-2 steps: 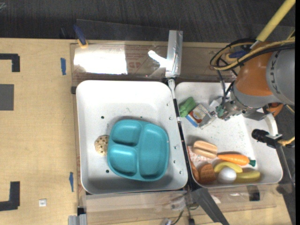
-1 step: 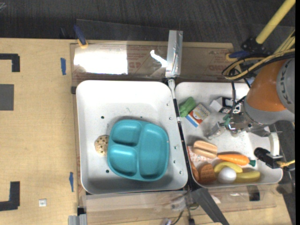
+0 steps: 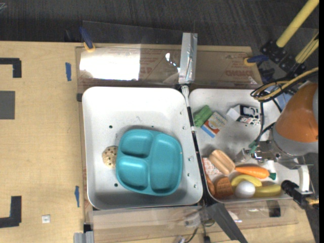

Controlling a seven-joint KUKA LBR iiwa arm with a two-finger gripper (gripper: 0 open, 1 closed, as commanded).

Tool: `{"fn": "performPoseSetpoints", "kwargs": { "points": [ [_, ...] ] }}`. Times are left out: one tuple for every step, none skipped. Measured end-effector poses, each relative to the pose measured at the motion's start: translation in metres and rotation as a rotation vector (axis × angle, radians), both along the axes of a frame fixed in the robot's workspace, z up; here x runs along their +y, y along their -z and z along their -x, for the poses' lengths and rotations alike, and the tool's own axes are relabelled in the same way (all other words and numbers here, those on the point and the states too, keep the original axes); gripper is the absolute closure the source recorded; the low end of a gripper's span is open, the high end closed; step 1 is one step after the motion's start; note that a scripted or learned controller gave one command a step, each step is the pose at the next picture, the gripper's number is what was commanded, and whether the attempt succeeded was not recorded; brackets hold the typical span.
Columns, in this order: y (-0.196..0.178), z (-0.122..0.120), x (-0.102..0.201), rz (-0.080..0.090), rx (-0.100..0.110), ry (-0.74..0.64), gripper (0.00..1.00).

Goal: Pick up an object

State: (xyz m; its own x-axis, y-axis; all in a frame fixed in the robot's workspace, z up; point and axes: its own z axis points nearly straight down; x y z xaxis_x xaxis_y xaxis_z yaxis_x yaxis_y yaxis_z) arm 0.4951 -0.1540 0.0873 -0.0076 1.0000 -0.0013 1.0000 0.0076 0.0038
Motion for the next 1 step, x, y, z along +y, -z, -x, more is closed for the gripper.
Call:
{"fn": "performPoseSetpoints", "kwargs": {
  "points": [
    [-0.0024,0.0052,0.0431,0.013,-0.011,-0.158,0.00]
  ]
}}
